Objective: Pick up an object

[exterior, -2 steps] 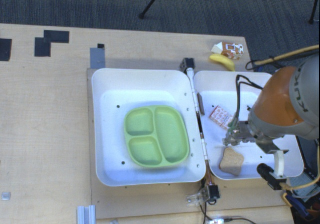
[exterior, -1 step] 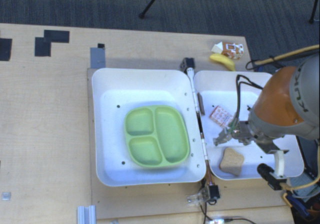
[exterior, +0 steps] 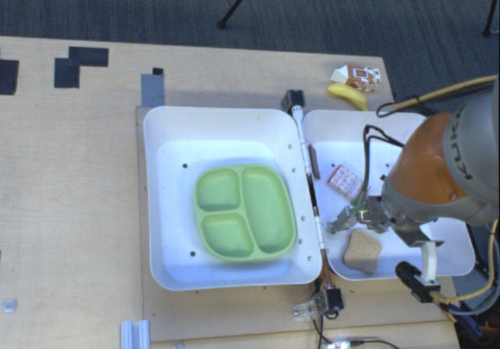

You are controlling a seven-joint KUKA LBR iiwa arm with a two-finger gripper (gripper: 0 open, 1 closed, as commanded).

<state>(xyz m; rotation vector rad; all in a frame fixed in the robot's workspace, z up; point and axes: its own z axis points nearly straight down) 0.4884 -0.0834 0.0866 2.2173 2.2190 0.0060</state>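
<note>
In the right bin [exterior: 332, 133] lie a small red-and-white patterned packet [exterior: 344, 180] near the middle and a tan block [exterior: 362, 251] near the front edge. My gripper [exterior: 351, 219] hangs low in that bin, between the two, just above and left of the tan block and below the packet. The grey arm with its orange band [exterior: 426, 168] comes in from the right and hides the right half of the bin. No object shows in the gripper.
A green divided plate [exterior: 244, 211] fills the middle of the left bin [exterior: 168, 152]. A dark tool [exterior: 295, 101] rests on the divider between the bins. A yellow banana [exterior: 346, 94] and a small box [exterior: 361, 75] lie on the bench behind the right bin.
</note>
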